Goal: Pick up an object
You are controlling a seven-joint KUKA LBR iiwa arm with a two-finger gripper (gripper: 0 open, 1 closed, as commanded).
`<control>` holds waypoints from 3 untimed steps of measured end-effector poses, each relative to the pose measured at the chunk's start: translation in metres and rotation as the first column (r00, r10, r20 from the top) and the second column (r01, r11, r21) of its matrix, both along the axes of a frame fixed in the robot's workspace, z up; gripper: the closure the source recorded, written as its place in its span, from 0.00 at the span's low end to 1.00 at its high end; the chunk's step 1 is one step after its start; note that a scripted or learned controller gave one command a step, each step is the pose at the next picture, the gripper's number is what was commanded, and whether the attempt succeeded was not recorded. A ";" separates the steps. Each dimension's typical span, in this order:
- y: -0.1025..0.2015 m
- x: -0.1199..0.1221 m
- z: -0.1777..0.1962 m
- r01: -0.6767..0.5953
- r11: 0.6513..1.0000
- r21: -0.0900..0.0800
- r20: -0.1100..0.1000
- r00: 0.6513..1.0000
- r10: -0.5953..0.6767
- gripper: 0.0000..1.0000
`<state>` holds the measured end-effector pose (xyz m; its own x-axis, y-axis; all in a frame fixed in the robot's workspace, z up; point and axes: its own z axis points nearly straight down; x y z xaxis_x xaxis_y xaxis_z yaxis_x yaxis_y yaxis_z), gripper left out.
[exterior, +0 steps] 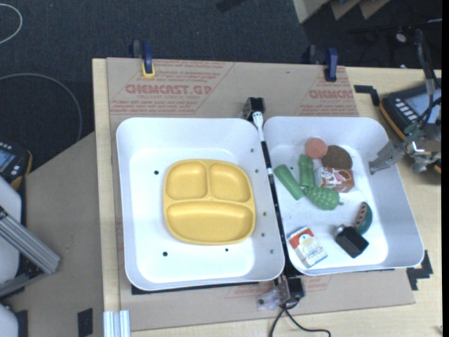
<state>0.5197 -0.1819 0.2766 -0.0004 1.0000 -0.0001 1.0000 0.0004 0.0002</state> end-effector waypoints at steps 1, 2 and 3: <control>0.026 -0.040 0.146 -0.003 1.000 -0.004 0.019 1.000 0.003 0.00; 0.025 -0.039 0.148 -0.002 1.000 -0.003 0.007 1.000 0.002 1.00; 0.085 -0.042 0.002 -0.005 1.000 0.005 -0.016 1.000 0.005 1.00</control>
